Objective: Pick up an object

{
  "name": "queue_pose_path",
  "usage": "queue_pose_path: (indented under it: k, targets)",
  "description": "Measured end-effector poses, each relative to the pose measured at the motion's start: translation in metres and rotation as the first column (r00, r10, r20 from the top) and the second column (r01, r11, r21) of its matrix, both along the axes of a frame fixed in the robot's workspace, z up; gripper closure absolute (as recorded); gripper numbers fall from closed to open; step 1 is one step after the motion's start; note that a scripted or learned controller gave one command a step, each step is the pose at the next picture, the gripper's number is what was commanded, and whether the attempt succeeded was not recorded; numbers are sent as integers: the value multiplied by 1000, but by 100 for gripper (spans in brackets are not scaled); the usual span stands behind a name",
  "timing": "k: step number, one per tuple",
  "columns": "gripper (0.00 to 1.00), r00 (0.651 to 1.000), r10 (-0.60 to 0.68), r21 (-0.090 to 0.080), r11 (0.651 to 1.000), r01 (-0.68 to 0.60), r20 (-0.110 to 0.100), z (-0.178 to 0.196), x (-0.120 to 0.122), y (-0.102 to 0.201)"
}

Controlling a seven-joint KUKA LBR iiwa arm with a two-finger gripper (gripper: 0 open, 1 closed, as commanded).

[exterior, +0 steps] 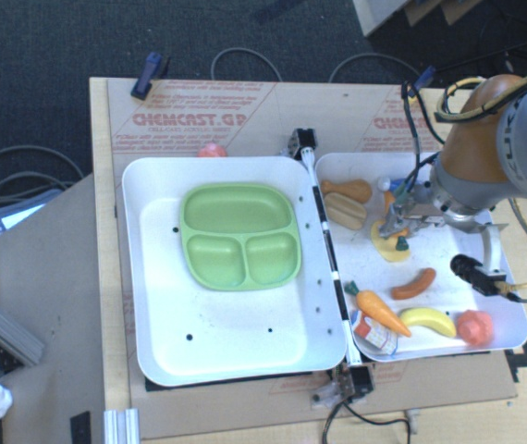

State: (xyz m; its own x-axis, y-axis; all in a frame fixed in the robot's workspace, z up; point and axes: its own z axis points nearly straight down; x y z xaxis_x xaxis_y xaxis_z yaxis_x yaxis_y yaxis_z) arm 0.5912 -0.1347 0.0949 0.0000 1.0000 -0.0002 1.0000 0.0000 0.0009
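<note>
My gripper [396, 228] is low in the right bin [513, 314], near its back middle. It sits right above a pale yellow piece [389, 251] on the bin floor, touching it or very close to it. Just left of the gripper lie a tan bread roll [345, 212] and an orange-brown roll [350, 191]. Toward the front of the bin are a red sausage [413, 284], an orange carrot [381, 311], a yellow banana [428, 321] and a pink round fruit [473, 326]. The grey arm with its orange band [474, 146] comes in from the right.
A green divided plate [240, 235] lies in the left bin [153, 313]. A small round packet [374, 338] sits in the right bin's front left corner. The rim between the two bins [324, 248] runs just left of the rolls.
</note>
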Motion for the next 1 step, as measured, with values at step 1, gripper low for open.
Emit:
queue_pose_path:
  k: [1]
  targets:
    - [100,1000,2,1,1000,-2,2,91,-5,86]
